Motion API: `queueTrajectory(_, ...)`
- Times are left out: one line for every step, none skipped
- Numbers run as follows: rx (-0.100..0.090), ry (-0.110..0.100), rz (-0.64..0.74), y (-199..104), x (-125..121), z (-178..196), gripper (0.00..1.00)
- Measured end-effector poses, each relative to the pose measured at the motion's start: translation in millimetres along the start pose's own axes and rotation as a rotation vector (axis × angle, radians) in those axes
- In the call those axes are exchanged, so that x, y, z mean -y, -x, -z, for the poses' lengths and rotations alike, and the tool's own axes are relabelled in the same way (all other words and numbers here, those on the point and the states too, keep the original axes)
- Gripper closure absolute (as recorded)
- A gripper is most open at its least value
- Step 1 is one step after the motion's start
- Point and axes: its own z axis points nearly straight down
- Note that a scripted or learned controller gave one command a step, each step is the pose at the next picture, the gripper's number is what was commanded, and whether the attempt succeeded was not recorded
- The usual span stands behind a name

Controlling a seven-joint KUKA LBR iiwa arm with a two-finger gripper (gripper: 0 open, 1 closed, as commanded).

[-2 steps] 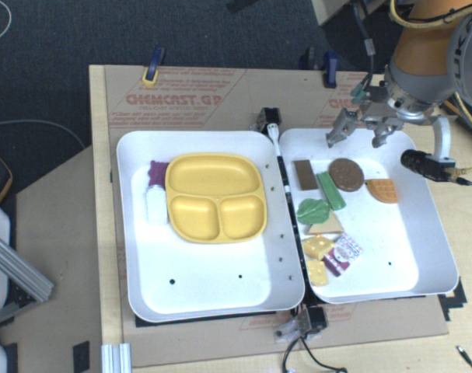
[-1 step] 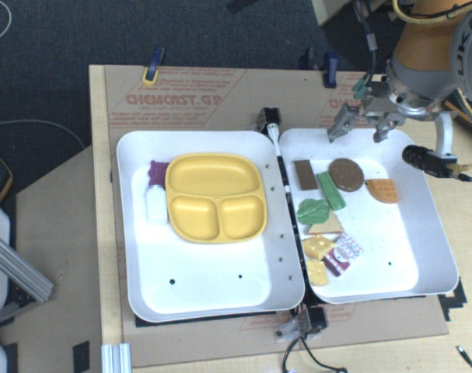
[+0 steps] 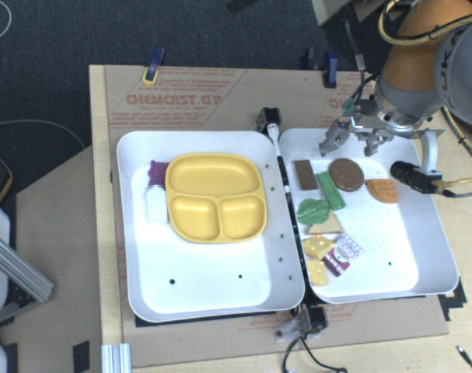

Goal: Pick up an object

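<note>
The brown disc is lying near the top of the right bin, with a green strip touching its left side and an orange waffle just to its right. The gripper is hanging just above the disc with its fingers spread wide, pinching nothing.

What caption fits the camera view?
Claw, open, hovering above the right bin's round brown disc.

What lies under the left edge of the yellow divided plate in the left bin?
A purple item and a white bottle-like object poke out from beneath the yellow divided plate. How far they extend underneath is covered.
</note>
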Motion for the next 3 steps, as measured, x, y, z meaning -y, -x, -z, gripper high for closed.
queueTrajectory(0.0, -0.001, 0.001, -6.0, -4.5, -45.9, 0.0)
queueTrajectory(0.0, 0.006, 0.0, -6.9, -5.9, -95.9, 0.0)
queueTrajectory(0.001, 0.014, 0.001, -6.8, -7.9, -81.1, 1.0)
